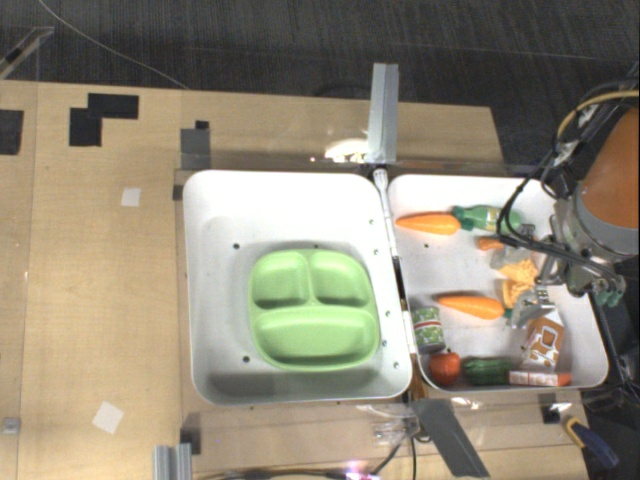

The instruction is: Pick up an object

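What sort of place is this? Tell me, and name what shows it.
Probably a robot lab's grasping test bench: two white bins side by side, toy food such as a carrot, a green divided tray, and a robot arm.

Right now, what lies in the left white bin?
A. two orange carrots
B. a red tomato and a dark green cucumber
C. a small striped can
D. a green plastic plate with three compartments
D: the green plastic plate with three compartments sits alone in the middle of the left white bin, while the orange carrots, red tomato, dark green cucumber and small striped can all lie in the right white bin.
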`<state>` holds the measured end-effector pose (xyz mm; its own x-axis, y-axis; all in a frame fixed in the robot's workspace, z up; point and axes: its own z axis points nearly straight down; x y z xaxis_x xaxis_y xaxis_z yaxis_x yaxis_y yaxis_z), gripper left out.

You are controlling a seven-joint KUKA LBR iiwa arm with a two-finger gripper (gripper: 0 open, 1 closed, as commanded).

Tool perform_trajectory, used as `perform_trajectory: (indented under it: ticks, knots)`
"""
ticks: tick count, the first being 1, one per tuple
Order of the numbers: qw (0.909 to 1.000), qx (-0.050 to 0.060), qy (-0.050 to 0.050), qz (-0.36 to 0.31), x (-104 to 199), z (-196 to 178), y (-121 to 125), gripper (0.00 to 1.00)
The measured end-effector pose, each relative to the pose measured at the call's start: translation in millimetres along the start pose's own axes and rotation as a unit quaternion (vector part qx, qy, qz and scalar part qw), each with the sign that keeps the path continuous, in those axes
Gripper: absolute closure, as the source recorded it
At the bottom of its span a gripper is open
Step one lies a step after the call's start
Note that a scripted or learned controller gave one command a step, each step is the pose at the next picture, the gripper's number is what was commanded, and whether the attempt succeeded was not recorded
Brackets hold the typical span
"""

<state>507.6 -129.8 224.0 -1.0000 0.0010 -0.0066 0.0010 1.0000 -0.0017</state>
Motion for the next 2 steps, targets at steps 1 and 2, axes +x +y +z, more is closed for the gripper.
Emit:
perform_trajectory:
  ticks: [1,2]
  knots:
    - [0.9999,0.000,-0.002,0.011,10.3,127.5,-46.2,0.00]
    - [0.9997,0.001,-0.009,-0.022,13.8,132.4,23.6,0.00]
